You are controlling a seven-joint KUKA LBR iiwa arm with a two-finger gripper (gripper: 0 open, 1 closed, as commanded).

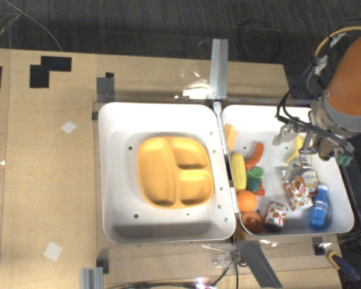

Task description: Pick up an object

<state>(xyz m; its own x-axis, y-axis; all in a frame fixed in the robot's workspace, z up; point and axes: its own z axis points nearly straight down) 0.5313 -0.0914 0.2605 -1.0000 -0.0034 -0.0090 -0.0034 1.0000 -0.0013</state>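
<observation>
The right bin point(271, 116) holds several small items. A yellow corn cob point(237, 170) lies along its left wall, with a red-orange pepper point(254, 154) beside it and an orange point(247, 201) below. A red-and-white packet point(297, 192), a blue bottle point(319, 208) and a small printed can point(275, 216) lie toward the front right. My gripper point(299, 159) hangs low over the bin's right half, just above the packet. A yellow piece point(299, 144) shows right at the gripper; whether it is held is unclear.
The left bin point(114, 161) carries a yellow divided tray point(171, 170). A metal post point(219, 71) rises at the back between the bins. The arm's orange band point(352, 77) and its cables hang over the right bin's far right corner.
</observation>
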